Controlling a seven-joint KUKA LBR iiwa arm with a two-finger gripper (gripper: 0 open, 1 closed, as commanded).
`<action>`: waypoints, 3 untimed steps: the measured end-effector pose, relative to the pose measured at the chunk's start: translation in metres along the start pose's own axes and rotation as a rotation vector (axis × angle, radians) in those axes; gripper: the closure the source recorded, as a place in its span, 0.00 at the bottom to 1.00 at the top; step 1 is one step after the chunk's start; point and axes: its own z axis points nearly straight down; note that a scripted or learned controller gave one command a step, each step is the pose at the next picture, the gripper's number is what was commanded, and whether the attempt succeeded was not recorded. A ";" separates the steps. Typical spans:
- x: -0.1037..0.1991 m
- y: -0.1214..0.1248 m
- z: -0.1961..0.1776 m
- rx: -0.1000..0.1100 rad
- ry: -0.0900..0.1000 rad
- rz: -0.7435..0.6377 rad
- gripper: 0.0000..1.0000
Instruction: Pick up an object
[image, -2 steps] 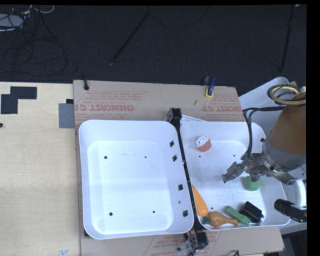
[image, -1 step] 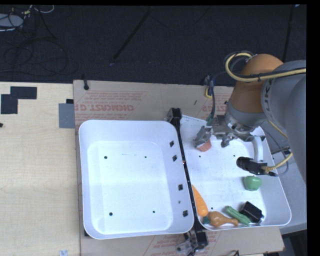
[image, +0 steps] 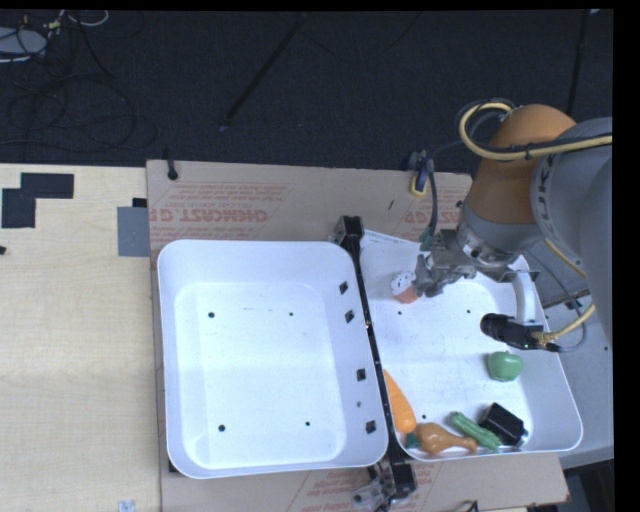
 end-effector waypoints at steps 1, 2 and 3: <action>0.005 -0.069 0.086 0.000 -0.001 0.004 1.00; 0.000 0.021 -0.086 -0.022 -0.005 -0.001 1.00; 0.086 -0.020 -0.069 0.002 0.002 -0.005 1.00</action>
